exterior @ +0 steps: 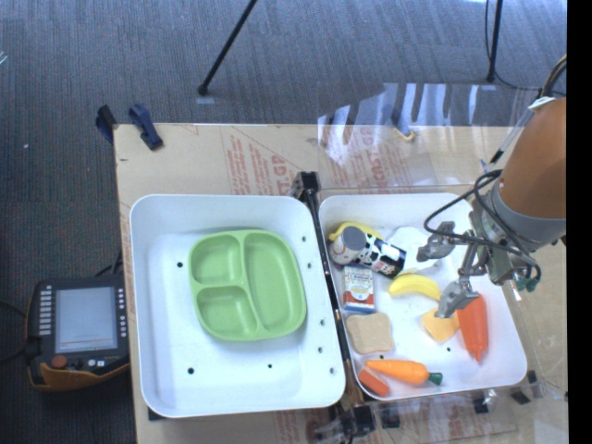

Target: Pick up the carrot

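Carrot (473, 326) lies in the right bin (514, 359) just beside the gripper (456, 301) (whether open or shut I cannot tell), and the cheese (441, 326) under the tool could be nudged or grabbed instead.

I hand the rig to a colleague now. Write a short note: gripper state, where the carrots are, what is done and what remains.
Gripper: low over the right bin, at the top end of the upright carrot; grasp not confirmed.
Second carrot lies along the bin's front edge, beside the bread slice.
Cheese wedge touches the upright carrot's left side.
Green plate sits in the left bin.
Done: the approach. Left: grasp and lift a carrot.
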Action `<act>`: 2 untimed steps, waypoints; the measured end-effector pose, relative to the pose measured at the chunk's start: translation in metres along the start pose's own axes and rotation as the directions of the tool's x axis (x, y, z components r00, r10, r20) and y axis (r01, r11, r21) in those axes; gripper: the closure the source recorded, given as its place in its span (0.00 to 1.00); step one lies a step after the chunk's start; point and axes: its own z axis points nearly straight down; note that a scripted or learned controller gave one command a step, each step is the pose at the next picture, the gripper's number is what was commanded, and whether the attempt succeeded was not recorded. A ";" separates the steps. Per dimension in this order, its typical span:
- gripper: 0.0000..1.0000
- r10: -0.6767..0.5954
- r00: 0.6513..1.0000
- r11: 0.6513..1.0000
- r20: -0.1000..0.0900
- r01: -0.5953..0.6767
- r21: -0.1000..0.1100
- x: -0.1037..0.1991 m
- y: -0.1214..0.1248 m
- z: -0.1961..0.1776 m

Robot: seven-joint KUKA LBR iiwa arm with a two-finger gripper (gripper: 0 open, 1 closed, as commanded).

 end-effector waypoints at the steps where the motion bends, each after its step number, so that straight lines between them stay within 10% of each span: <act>1: 0.00 -0.248 0.969 0.969 0.003 0.248 -0.001 0.053 0.031 0.142; 2: 0.00 -0.487 0.874 0.874 0.006 0.487 0.002 0.043 -0.011 0.142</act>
